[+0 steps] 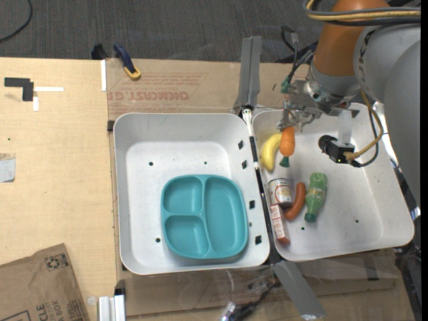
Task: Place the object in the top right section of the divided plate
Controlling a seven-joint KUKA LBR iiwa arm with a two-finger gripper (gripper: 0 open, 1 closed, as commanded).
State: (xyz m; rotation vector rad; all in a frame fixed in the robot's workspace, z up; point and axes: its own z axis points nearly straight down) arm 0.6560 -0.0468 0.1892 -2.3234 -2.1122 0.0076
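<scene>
Gripping carrot (287, 141) in right bin (374, 233): jaws appear pinching its top; lift straight, clear banana (269, 151), carry to divided plate (204, 217).

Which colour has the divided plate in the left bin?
Teal; the divided plate shows in the camera view.

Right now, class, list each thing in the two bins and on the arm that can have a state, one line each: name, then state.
divided plate: upright in the left bin, nothing in its sections
banana: lying against the right bin's left wall
carrot: beside the banana, just under the claw
can: lying on its side
sausage: lying flat
green bottle: lying on its side
</scene>
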